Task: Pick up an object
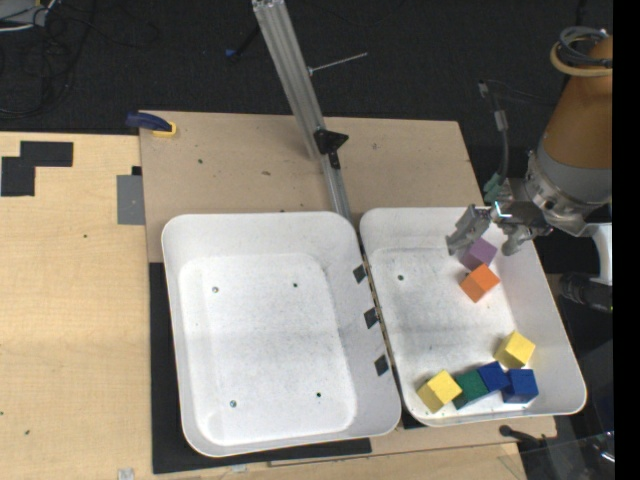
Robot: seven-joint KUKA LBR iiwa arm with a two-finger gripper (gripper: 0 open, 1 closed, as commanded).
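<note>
My gripper (490, 236) hovers over the back part of the right bin (420, 238), with its two grey fingers spread apart, so it is open. A purple block (482, 253) lies just under the gap between the fingers, and neither finger visibly presses on it. An orange block (480, 283) sits right in front of the purple one. Further forward, a yellow block (518, 349) rests near the bin's right wall. In the front right corner a second yellow block (438, 390), a green block (470, 386) and two blue blocks (508, 381) are clustered together.
The left bin (262, 333) lies beside the right one, joined by black clips (368, 318) along the shared rim. A slanted aluminium rail (300, 88) rises behind the bins. The grey and orange arm (580, 128) comes in at the right edge.
</note>
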